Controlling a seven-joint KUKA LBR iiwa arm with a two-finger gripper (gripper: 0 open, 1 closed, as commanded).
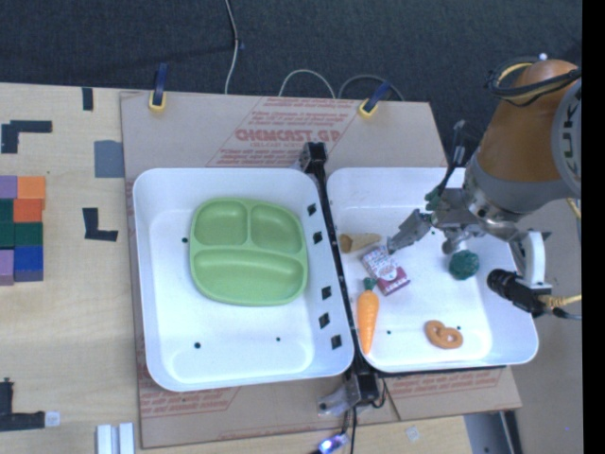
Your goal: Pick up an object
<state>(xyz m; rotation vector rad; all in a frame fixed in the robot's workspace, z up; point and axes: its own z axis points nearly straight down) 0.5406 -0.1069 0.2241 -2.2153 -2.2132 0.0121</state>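
The right bin (416, 183) holds several small objects: an orange carrot (367, 318), a brown pretzel (442, 334), a red and white packet (386, 270), a dark green round piece (463, 265) and a tan piece (359, 242). My gripper (423, 241) hangs over the middle of this bin, open, with nothing between its fingers. One finger (405, 235) slants down to the left and ends just above the packet. The other finger (453, 243) is just above the green piece.
The left bin (161, 348) holds a light green divided plate (249, 252). A black divider (324, 253) runs between the bins. The arm's orange band (529, 121) looms over the right bin's far right side. Coloured blocks (24, 230) sit at the far left of the bench.
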